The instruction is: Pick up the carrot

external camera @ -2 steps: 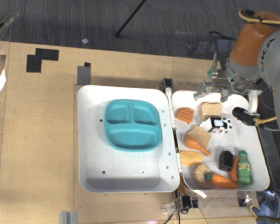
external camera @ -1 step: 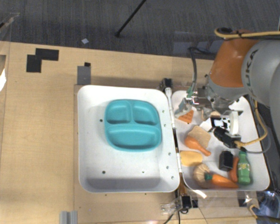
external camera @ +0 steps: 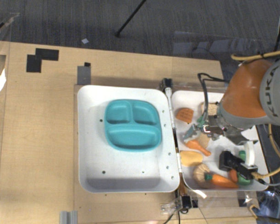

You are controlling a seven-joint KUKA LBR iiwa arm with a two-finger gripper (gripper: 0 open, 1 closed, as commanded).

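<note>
In the right bin [external camera: 262,152] lie two carrot-like things. A small orange carrot [external camera: 197,145] rests near the bin's middle left. A longer orange carrot with a green end [external camera: 224,181] lies along the front wall. My gripper [external camera: 197,130] hangs low in this bin, just behind the small carrot and very close to it. Nothing shows as held. The arm's orange band and grey wrist cover the bin's back right part.
The left bin [external camera: 89,130] bears a teal divided plate [external camera: 132,123]. In the right bin there are also a brown-orange piece [external camera: 185,115] at the back left, a pale yellow piece [external camera: 191,158], a round beige thing [external camera: 202,170] and a green-and-white thing [external camera: 247,155].
</note>
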